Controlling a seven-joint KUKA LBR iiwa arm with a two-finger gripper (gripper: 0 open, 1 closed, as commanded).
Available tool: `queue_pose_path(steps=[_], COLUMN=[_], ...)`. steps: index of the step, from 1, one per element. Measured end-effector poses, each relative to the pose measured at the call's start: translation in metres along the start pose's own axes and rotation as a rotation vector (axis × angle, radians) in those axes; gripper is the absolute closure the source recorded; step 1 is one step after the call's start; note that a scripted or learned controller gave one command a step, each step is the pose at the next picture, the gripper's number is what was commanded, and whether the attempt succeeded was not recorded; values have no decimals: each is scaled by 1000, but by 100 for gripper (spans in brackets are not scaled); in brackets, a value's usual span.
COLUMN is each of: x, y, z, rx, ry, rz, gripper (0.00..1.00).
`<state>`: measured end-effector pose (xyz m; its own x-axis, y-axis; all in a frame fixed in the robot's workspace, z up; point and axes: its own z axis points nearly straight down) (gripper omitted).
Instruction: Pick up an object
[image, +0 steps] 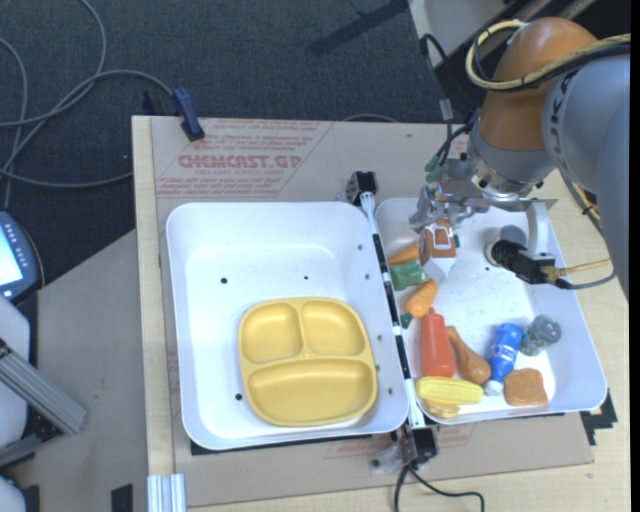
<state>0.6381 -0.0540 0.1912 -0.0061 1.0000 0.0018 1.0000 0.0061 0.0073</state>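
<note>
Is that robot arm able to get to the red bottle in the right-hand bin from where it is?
Probably yes. The red bottle lies uncovered from above, though the carrot and corn cob touch its ends. The gripper hovers in the same bin.

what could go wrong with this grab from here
1. The pincer sits over a small orange-and-white item pressed against other toys by the right bin's left wall; it may nudge the green piece or carrot.
2. The dividing wall is close; the fingers could strike it.

Glossy white plastic bins (200, 300), a smooth yellow plastic plate (305, 360), matt printed cardboard (240, 160) beneath, shiny plastic bottle (436, 345)
</note>
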Motion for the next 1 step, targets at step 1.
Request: queue_pose_path(steps=[1], x=[38], y=[-20], z=[-35], rx=[3], ry=[0], rz=[1], gripper=[100])
